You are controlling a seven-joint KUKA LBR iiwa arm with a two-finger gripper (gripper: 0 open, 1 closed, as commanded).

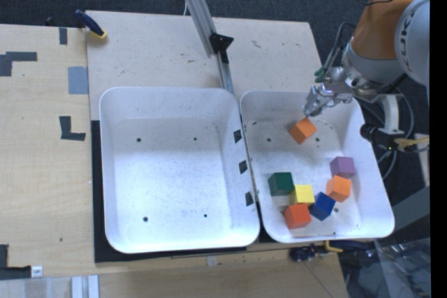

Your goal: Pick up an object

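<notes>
In the right bin point(374, 186) an orange cube point(302, 130) sits tilted in the upper middle. My gripper point(312, 108) hangs just above and to the right of it, its tip close to the cube's top corner; whether they touch is unclear. Lower in the same bin lie a green cube point(281, 183), a yellow cube point(303, 193), a blue cube point(323, 206), a red cube point(297, 215), a second orange cube point(339, 188) and a purple cube point(342, 165).
The left bin point(105, 115) stands beside the right one, sharing a middle wall. A slanted metal rail point(199, 3) runs down to the bins' junction. Cables point(391, 129) hang off the arm past the right bin's edge.
</notes>
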